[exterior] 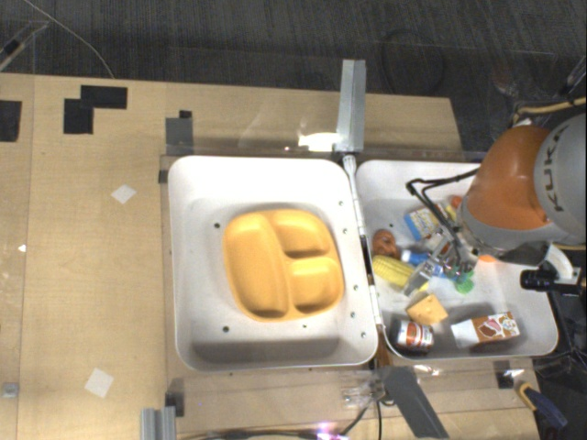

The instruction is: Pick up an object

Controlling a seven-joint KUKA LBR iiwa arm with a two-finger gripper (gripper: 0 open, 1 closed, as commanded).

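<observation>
Camera view: the gripper [447, 262], its opening I cannot tell, hangs at the right bin [518, 291] middle beside a corn cob [393, 269], probably light and stiff, best gripped across.

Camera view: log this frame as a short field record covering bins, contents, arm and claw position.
left bin: holds a yellow divided tray
right bin: small items, among them a corn cob, a can, a cheese wedge, a small carton
arm: reaches in from the right, over the right bin
claw: low among the items in the middle of the right bin
grasp: cannot tell
</observation>
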